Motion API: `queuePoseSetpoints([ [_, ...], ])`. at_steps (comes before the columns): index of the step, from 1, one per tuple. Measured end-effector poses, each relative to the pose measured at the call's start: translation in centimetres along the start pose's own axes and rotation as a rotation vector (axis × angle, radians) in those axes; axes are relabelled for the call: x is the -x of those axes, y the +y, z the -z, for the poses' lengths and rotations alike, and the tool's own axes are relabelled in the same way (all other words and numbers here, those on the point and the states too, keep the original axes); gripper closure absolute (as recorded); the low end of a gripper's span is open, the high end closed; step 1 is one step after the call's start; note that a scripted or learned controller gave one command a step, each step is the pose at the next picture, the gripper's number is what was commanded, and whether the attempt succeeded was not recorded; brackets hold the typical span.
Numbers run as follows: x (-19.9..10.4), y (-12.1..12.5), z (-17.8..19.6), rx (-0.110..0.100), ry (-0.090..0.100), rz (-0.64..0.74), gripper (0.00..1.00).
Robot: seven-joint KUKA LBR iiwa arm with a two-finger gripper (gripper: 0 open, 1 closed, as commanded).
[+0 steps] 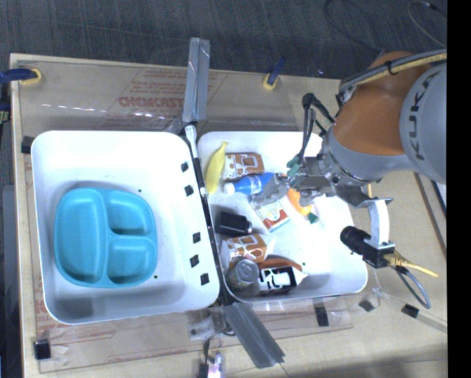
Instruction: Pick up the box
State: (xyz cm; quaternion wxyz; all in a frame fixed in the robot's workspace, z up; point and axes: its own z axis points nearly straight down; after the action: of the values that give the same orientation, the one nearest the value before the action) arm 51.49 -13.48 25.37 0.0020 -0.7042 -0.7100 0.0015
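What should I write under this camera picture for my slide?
Robot's tool hangs over the cluttered right bin.

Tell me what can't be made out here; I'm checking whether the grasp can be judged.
- Gripper, camera view: fingers blend into the clutter under the wrist, so their state is unclear.
- Box: print too small to read.
- Orange item: partly covered by the gripper.

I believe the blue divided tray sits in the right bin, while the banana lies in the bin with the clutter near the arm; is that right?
Not quite. The camera view shows the blue divided tray in the left bin, not the right one. The rest stands: the banana lies in the right bin with the clutter near the arm.
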Motion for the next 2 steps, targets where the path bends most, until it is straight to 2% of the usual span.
queuePoseSetpoints([
  [1,0.9,2.6,-13.2,0.001,-0.001,-0.059,0.0],
  [2,2.2,4.5,-14.9,0.027,-0.001,-0.053,0.0],
])
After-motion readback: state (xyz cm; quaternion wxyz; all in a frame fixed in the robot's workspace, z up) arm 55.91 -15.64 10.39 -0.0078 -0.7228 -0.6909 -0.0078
